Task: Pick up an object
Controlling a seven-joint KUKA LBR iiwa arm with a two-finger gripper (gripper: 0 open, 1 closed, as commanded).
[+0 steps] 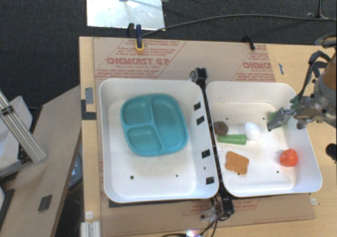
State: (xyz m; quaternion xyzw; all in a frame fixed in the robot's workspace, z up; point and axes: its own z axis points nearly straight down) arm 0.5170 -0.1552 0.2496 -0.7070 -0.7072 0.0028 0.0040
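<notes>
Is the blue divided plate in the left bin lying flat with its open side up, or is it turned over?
Open side up: the blue divided plastic plate shows its three hollow compartments, lying flat in the left white bin.

Two white bins [158, 191] sit side by side. One teal divided plate [154, 124] lies in the left; five small items [237, 162] lie in the right.

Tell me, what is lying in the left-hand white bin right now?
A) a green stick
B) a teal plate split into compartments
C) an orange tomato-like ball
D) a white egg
B: the teal divided plate lies alone in the left bin, while the egg, the green stick and the orange ball all sit in the right bin.
</notes>
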